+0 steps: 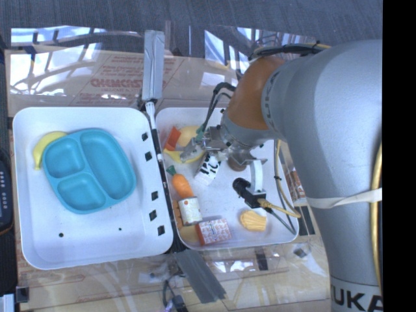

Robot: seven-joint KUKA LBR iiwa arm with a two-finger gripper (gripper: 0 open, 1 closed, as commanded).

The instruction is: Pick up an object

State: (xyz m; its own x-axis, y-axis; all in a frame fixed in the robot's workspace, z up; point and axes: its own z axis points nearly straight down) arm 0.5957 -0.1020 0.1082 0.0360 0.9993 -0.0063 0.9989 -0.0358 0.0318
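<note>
Two white bins side by side: left bin (26, 239) holds a blue divided plate (88, 169); gripper (207, 149), finger state indiscernible, hangs over small toy foods (182, 186) in right bin (283, 234).

You look down at a slant from one fixed camera above the bench (97, 83); both white bins (26, 239) lie below you; the arm (325, 122) enters beside them, rightward, close.

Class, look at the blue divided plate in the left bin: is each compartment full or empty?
Empty. All three compartments of the blue divided plate show bare blue surface; the yellow banana lies beside its upper-left edge, not in it.
</note>
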